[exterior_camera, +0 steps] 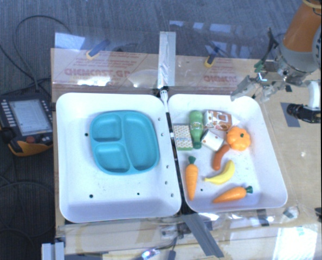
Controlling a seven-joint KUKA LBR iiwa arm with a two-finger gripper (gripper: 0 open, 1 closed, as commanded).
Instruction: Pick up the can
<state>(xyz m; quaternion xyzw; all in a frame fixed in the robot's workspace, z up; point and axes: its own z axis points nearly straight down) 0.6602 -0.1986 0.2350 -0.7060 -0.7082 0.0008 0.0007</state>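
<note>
The can [218, 121], with a white and orange-brown label, lies on its side near the back of the right bin [269, 145]. It sits between a green bottle [196, 124] and an orange pumpkin-like toy [238, 138]. A small white block [211, 140] touches its front. My gripper [253, 90] hangs over the bin's back right corner, up and to the right of the can and apart from it. Its fingers are spread open with nothing between them.
The right bin also holds a green-and-white box [182, 137], a sausage [220, 156], a banana [221, 174] and two carrots [191, 180] [231, 194]. A blue divided plate [123, 141] lies in the left bin [74, 161]. A pendant [23, 121] rests at far left.
</note>
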